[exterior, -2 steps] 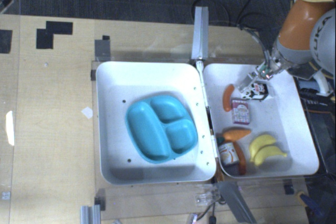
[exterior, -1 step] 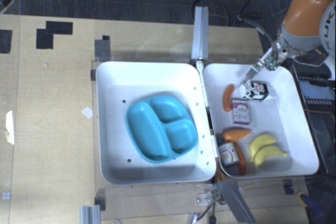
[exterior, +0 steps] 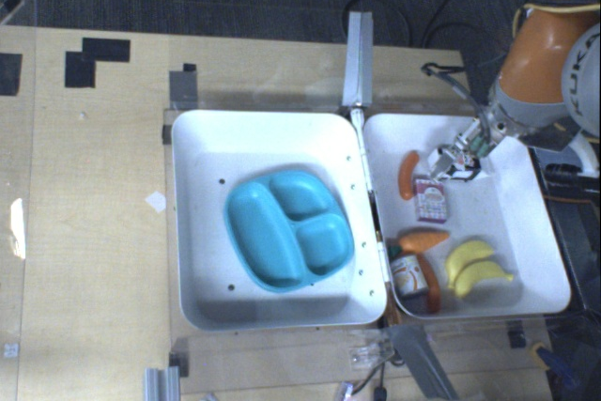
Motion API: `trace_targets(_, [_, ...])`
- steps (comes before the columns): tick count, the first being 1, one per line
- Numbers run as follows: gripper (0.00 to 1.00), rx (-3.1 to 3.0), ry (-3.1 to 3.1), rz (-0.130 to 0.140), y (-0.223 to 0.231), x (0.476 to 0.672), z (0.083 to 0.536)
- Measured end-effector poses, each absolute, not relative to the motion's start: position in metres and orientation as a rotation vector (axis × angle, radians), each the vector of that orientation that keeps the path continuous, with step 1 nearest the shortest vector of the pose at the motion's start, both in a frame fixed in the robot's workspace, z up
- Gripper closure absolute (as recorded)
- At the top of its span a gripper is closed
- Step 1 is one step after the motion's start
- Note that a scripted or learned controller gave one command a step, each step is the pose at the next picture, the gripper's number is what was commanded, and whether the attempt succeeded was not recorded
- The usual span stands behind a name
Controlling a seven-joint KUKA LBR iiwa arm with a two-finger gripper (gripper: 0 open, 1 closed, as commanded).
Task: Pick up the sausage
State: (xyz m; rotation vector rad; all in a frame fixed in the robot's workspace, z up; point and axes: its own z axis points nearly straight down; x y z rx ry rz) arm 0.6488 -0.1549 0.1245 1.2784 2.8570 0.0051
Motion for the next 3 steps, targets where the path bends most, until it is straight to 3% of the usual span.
trace_targets(1, [0.00,0.900,3.002,0.005,-0.107,0.633,0.131])
trace_targets(2, [0.00,0.902,2.996,0.007,-0.084,0.645,0.089])
trace_targets(3, [1.00,0.897,2.989,0.014,-0.082,0.648,0.103])
